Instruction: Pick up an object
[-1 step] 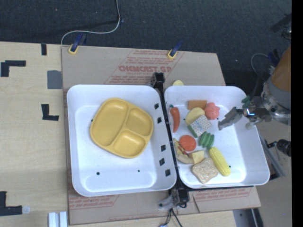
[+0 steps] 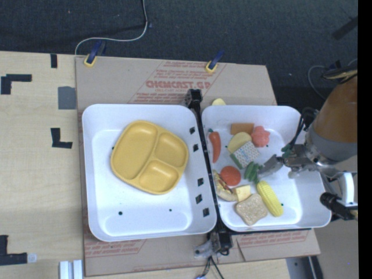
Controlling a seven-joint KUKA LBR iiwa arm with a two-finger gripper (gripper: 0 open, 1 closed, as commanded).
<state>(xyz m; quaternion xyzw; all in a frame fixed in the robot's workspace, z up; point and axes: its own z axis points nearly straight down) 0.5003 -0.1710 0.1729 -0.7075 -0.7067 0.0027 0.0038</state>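
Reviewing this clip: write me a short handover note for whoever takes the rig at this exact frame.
Gripper: low in the right bin, near the green vegetable and corn; nothing visibly between its fingers.
Things: toy foods are piled in the right bin; the yellow divided plate lies in the left bin.
Done: no object lifted.
Left: grasp one and raise it.

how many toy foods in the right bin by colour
In the right bin, as far as the view shows:
Red: 3, chili, tomato, pinkish-red piece
Orange: 1, block
Yellow: 3, corn, lemon-like piece, small wedge
Green: 1, sprig
Tan: 1, bread slice
Total: 9
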